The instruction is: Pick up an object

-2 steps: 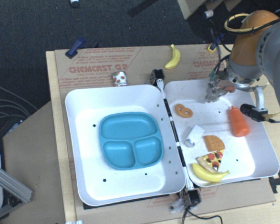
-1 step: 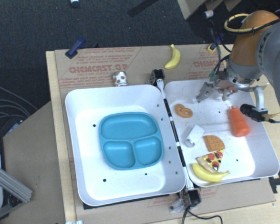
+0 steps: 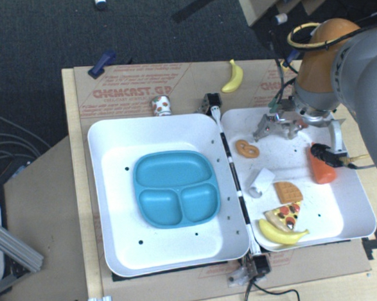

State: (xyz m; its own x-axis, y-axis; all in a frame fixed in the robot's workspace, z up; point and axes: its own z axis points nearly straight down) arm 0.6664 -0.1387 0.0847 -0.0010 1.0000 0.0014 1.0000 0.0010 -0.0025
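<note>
Gripper [image 3: 278,125] hovers over right bin [image 3: 356,196], near far edge; fingers spread, pinching nothing. Right bin contents: brown pretzel [image 3: 246,149], orange carrot [image 3: 322,167], white block [image 3: 261,181], toast slice [image 3: 288,191], pizza slice [image 3: 288,216], yellow banana [image 3: 281,233]. Left bin [image 3: 110,184] holds blue divided tray [image 3: 176,188]. Cardboard [image 3: 133,89] printed "CHEMCAST GP". Second banana [image 3: 233,78] lies on cardboard.

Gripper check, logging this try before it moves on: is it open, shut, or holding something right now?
Gripper: cannot be told from this view; it hangs over the top of the right bin, above the pretzel, with nothing seen in it.
</note>
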